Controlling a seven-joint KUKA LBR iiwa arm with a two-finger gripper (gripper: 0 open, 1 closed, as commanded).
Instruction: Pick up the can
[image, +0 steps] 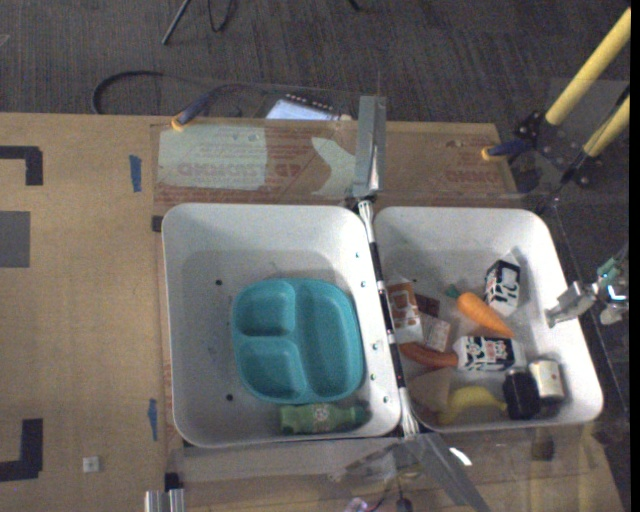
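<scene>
A miss is risked: the short silver-and-black metal can (533, 387), crowded against the curved yellow banana (472, 402), lies well below the two-finger gripper (600, 295), whose grip state cannot be told.

The small metal can (533, 388), silver at one end and black at the other, lies on its side in the right-hand shallow white bin (552, 245), close to that bin's front right corner. Its silver end, a bright rounded face, points toward the bin's right wall; its black part points toward the middle of the bin. It rests on the bin floor, touching or just beside the yellow banana (472, 402) on its left, and sits just below the black-and-white patterned carton (487, 353). The label cannot be read: the can is small and somewhat blurred. Nothing grips it or lies on top of it.
</scene>
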